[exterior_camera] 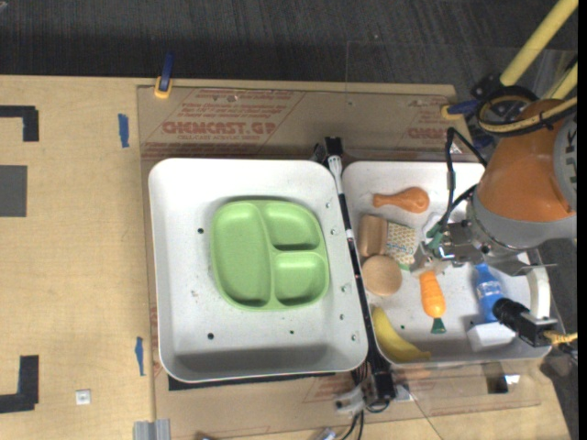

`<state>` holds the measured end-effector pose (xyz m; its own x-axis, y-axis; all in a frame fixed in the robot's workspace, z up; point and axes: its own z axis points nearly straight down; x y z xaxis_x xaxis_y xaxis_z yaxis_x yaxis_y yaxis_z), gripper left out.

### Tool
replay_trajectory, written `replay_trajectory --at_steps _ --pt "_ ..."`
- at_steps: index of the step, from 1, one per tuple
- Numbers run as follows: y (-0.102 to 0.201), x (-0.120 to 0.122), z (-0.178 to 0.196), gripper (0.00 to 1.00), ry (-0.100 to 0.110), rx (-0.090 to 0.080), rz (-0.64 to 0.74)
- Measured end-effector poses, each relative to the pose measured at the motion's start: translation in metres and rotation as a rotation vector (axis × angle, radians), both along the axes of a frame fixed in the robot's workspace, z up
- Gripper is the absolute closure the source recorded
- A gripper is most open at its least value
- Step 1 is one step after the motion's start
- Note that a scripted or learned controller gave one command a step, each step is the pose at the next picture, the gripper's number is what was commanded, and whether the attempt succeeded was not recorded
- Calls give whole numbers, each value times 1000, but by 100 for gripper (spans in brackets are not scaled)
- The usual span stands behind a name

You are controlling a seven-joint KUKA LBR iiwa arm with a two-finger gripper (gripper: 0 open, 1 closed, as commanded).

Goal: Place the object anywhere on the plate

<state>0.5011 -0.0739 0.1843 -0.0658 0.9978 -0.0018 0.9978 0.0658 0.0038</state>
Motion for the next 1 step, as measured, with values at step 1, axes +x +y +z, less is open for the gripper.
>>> replay_trajectory --at_steps 1 --pt "96 69 45 100 -4 -1 430"
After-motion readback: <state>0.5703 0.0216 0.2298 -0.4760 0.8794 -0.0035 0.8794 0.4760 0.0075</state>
